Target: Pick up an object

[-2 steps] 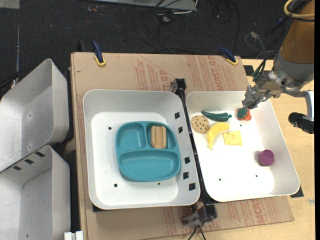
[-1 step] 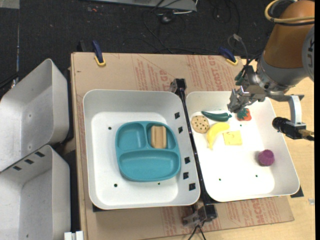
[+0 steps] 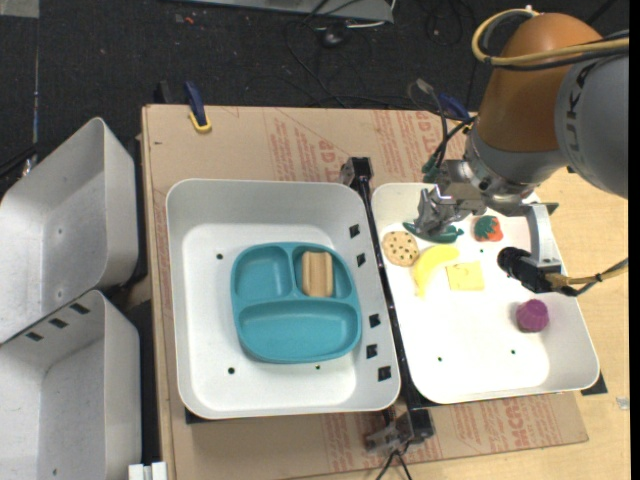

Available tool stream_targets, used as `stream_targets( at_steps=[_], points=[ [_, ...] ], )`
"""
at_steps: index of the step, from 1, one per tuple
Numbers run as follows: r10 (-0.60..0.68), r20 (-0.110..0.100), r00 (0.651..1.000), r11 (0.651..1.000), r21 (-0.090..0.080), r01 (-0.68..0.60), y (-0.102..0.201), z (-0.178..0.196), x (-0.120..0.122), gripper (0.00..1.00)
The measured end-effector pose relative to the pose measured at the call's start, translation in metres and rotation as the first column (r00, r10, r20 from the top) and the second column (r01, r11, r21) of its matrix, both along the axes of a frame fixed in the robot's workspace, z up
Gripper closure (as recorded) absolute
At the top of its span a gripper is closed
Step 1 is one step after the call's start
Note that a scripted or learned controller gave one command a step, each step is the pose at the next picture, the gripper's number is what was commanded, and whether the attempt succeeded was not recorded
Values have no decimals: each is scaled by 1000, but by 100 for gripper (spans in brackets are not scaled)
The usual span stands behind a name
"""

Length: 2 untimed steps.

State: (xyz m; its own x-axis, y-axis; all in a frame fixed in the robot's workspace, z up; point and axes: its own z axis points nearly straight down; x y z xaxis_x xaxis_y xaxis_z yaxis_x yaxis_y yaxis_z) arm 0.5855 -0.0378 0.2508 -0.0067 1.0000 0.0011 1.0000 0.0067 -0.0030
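The two-finger metal gripper (image 3: 437, 215) hangs low at the upper left of the right shallow white bin (image 3: 490, 373), its tips down against a dark green flat object (image 3: 440, 234) (whether they are open or closed on it I cannot tell); just below lie a round speckled cookie (image 3: 400, 248), a yellow banana (image 3: 432, 265) and a pale yellow square slice (image 3: 465, 276); a purple round lump (image 3: 532, 315) sits lower right; the left white bin (image 3: 200, 368) bears a teal divided tray (image 3: 290, 318) with a tan bread-like block (image 3: 317, 272).
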Motion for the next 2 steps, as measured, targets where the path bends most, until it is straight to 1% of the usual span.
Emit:
stream_targets(
  at_steps=[1, 2],
  points=[
    [-7, 2, 1000, 1000, -1, 7, 51, 4, -16, 100],
    [0, 0, 1000, 1000, 0, 0, 102, -12, -22, 100]
  ],
)
